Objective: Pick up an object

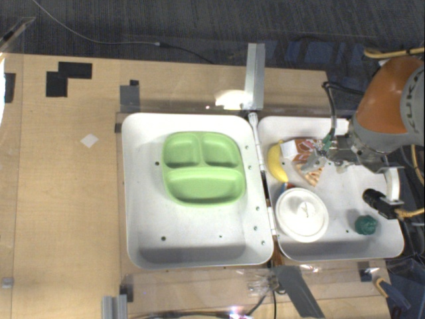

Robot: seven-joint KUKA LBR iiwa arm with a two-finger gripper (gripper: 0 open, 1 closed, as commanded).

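Nearest you in the right bin [392,244] sit a white round lid [302,212] at 7 o'clock and a dark green ball [365,225] at 5 o'clock. Farther back, a banana [277,163] lies at 10 o'clock beside a red-and-white packet [308,159] — the gripper [330,153] hovers touching or just over that packet, and you cannot tell how its fingers stand. The left bin [143,198] holds a green divided tray [202,167] at its centre.

Worktop [66,178]: pale wood, black patches [66,77] at far left.
Floor [199,12]: dark carpet, thin cable [86,37] across it.
Post [255,75]: grey metal, behind the bins.
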